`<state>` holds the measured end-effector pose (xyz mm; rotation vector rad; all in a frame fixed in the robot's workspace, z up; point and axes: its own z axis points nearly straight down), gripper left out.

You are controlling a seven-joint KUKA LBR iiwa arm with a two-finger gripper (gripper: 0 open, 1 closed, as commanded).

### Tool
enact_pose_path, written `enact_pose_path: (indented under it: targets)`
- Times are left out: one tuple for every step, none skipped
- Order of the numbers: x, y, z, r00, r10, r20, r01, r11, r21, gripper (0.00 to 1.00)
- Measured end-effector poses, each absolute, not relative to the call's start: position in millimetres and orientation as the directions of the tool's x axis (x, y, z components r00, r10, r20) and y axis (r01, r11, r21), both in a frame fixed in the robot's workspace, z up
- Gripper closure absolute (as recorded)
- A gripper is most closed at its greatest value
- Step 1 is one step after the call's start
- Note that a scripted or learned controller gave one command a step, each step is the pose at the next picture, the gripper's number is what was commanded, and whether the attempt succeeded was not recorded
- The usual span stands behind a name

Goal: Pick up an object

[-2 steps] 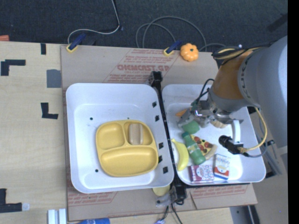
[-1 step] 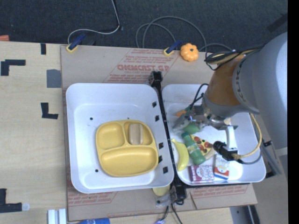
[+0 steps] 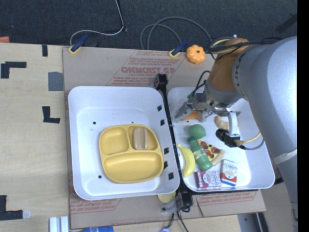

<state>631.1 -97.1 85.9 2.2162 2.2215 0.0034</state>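
Observation:
My gripper (image 3: 189,109) is low in the far left part of the right bin (image 3: 256,175), under the orange-banded wrist. A small orange piece (image 3: 195,115) lies right beneath it, partly hidden; I cannot tell whether they touch. Just in front lies a green bottle (image 3: 198,149), with a yellow banana (image 3: 186,160) to its left and a pizza slice (image 3: 212,152) to its right. Two small cartons (image 3: 208,179) (image 3: 229,172) lie near the bin's front wall. A pale rounded piece (image 3: 221,123) rests beside the wrist.
The left bin (image 3: 82,129) holds a yellow divided plate (image 3: 126,161) with a brown piece (image 3: 140,138) in one compartment. A small orange pumpkin (image 3: 195,53) sits on the cardboard behind the right bin. Cables loop behind both bins. A black divider (image 3: 166,115) runs between them.

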Motion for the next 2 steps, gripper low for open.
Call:
enact_pose_path:
  targets:
    - [658.4,-107.2,83.4,0.002,1.000,0.011,0.999,-0.002,-0.032,0.00]
    - [661.8,-109.2,82.6,0.004,1.000,0.011,0.999,-0.003,-0.040,0.00]
